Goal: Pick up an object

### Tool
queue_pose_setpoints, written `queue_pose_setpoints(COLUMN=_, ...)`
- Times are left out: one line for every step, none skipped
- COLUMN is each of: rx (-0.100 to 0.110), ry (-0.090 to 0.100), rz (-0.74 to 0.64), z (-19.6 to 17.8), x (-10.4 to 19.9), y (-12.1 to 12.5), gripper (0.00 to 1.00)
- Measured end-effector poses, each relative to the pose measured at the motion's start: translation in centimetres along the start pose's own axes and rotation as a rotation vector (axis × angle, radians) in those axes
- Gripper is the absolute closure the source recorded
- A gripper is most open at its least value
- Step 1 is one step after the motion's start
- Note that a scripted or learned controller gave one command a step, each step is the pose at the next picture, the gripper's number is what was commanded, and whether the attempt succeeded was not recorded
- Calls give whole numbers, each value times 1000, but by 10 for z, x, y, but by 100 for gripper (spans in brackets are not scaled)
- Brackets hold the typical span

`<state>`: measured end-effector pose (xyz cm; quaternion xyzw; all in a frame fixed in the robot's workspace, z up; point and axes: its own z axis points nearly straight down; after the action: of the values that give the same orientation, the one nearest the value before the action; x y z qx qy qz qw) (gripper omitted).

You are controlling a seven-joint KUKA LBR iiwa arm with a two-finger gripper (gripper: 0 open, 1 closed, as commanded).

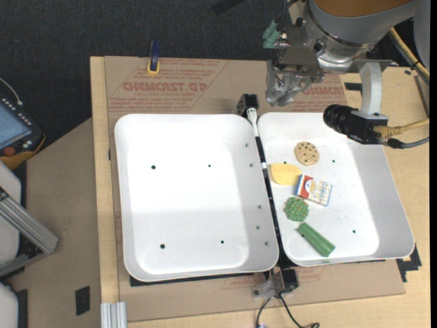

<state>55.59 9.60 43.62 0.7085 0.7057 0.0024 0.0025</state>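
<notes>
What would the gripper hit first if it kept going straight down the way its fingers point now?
Probably the bench board or the top rim of the right bin; the gripper hangs over that far edge. The cookie and other items lie nearer the camera, off that line. Depth is hard to judge from this slant.

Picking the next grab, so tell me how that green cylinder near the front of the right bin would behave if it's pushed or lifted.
The green cylinder lies flat on its side, so a sideways nudge would probably roll it. It looks small and smooth, so likely light and possibly slippery.

Round cookie (306, 153), yellow wedge (285, 175), small box (314, 190), green broccoli (296, 209), green stick (315, 239), clustered in right bin (382, 203)
</notes>
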Motion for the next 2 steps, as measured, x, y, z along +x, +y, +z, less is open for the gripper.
queue_pose_setpoints(rx=24, ry=-2, rz=-3, z=120, x=9, y=-64, gripper=100)
queue_pose_setpoints(rx=-2, ry=-2, rz=6, z=54, x=-85, y=-68, gripper=100)
